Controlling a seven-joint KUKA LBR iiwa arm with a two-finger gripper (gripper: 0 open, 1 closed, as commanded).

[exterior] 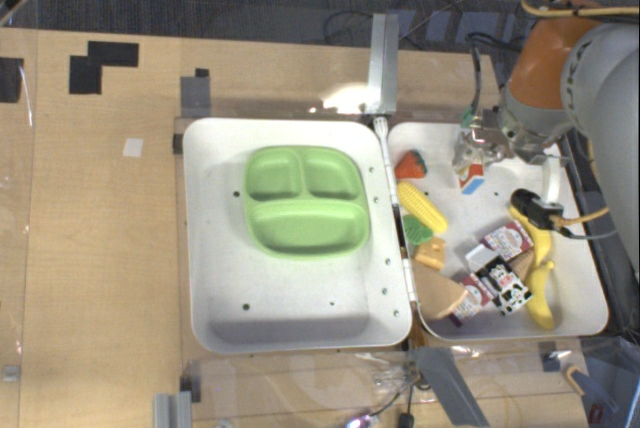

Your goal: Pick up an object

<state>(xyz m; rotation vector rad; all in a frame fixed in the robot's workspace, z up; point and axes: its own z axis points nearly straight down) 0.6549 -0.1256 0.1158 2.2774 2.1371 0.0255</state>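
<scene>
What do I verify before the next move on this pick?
1. End effector is over the right bin: ok.
2. A candidate lies by it, the small red and blue item just below it in the view: ok.
3. Item already grasped: cannot tell.
4. Neighbours stand apart from that item, namely the red toy and the corn: ok.
5. Front cluster is free for a clean pick: not ok, since the banana and the packets are bunched together.
6. Green plate in the left bin is away from the arm: ok.
</scene>
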